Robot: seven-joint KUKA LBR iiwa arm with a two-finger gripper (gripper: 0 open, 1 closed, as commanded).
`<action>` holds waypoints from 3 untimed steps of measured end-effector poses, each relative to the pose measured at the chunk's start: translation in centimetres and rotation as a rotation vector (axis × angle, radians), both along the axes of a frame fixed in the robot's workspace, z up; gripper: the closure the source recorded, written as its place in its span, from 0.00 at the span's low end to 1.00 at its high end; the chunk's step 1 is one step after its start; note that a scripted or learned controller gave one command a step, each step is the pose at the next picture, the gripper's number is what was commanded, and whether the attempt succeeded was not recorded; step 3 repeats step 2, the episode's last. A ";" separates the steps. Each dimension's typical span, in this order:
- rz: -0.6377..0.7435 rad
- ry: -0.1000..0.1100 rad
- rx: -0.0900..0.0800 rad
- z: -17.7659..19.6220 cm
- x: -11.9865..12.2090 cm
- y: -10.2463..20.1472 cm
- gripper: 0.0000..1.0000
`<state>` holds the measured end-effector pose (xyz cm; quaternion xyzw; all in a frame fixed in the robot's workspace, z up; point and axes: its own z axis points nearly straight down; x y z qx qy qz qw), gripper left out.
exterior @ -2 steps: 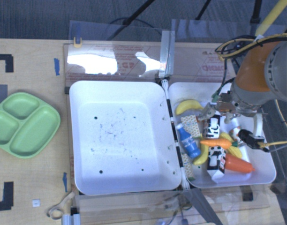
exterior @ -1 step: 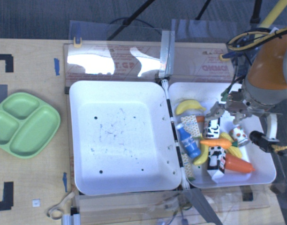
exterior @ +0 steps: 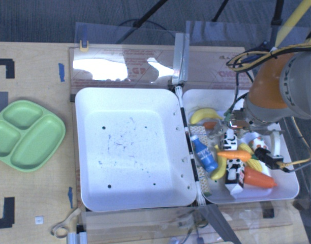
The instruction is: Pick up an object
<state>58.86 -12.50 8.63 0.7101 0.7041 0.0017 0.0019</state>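
Grey arm with orange band reaching into the right bin (exterior: 290, 187), gripper (exterior: 232, 128) low among the toys, jaw state impossible to tell, blue bottle (exterior: 204, 154), banana (exterior: 205, 116), carrot (exterior: 258, 178) beside it, left bin (exterior: 130, 146), green plate (exterior: 26, 134) far left

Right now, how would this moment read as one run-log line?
arm: over right bin | pincer: low among toys, grasp unconfirmed | nearby: banana, blue bottle, carrot | left bin: white
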 end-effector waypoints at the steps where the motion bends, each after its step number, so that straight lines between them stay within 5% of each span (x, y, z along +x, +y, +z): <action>1: -0.002 -0.003 0.000 1.1 0.1 -0.1 1.00; 2: 0.143 0.004 0.000 10.4 0.6 3.5 1.00; 3: 0.143 0.004 0.000 10.4 0.6 3.5 1.00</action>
